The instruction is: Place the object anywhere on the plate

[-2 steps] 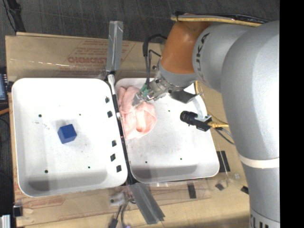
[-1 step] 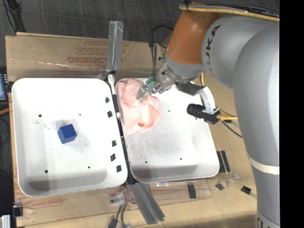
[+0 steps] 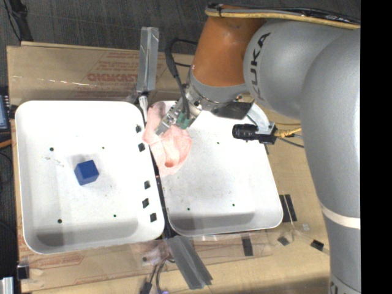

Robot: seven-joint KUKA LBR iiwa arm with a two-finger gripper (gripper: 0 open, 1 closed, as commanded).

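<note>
While gripper sits over pink plate, nothing is placed yet.
Blue cube lies in left bin (untouched); grasp and transfer remain, I judge.

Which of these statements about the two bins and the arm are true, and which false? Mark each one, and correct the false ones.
1. A blue cube lies in the left bin. True.
2. The gripper is over the left bin's middle. False: it is at the upper left corner of the right bin.
3. A pink plate lies in the right bin, by the wall between the bins. True.
4. The blue cube rests on the pink plate. False: it lies apart from it, in the other bin.
5. The arm has a green band. False: it is orange.
</note>
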